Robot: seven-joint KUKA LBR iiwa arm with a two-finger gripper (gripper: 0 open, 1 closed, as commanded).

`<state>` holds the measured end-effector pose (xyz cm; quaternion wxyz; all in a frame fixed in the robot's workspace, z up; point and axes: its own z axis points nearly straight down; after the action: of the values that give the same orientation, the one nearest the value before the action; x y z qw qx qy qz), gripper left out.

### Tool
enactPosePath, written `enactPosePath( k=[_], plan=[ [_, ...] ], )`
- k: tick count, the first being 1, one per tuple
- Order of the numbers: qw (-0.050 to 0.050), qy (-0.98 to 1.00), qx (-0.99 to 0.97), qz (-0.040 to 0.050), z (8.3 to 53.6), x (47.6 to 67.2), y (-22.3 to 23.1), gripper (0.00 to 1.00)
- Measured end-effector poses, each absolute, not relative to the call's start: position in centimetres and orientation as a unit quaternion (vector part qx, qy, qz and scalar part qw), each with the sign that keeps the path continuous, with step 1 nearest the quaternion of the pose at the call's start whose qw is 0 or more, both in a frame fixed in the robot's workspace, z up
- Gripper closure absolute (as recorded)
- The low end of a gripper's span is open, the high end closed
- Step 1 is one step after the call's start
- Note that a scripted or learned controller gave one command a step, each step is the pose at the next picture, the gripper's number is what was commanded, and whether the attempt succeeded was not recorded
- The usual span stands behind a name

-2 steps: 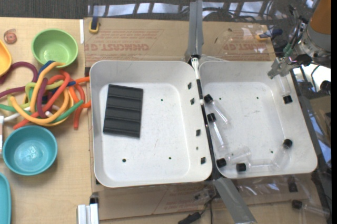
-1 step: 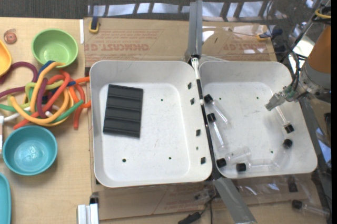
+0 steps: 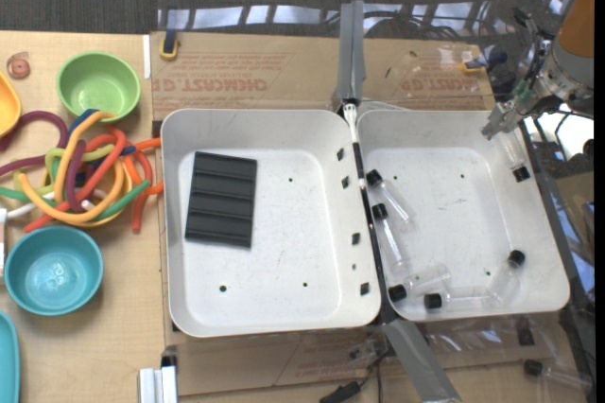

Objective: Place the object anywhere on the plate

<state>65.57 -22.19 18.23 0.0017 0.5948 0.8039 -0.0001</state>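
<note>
- Black ridged block (image 3: pixel 221 200) lies flat in the left bin (image 3: pixel 180 297), in its left half, near the left wall but not touching it.
- Long axis runs roughly toward and away from the camera, tilted slightly; its ridges run across the short way. Top end points toward the bin's far-left corner.
- Bare white floor lies to the right of the block and in front of it; less room on the left side.
- Right bin (image 3: pixel 544 231) holds clear tubes with black caps (image 3: pixel 389 219) along its left wall and front edge, touching or close to the rim. Its centre floor is bare.
- Gripper (image 3: pixel 506 113) sits at the right bin's far-right corner, above the rim, well apart from the block. Nothing visible in it; cannot tell how its fingers stand.
- Beside the bins, on the wooden table: green bowl (image 3: pixel 97 86), blue bowl (image 3: pixel 54 270), tangle of coloured cords (image 3: pixel 85 174).
</note>
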Motion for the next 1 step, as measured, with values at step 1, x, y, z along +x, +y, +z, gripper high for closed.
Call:
enactPosePath(
  k=[1],
  plan=[
    [0.001,0.852,0.524,0.0003,16.18,57.09,-22.25,1.0]
  ],
)
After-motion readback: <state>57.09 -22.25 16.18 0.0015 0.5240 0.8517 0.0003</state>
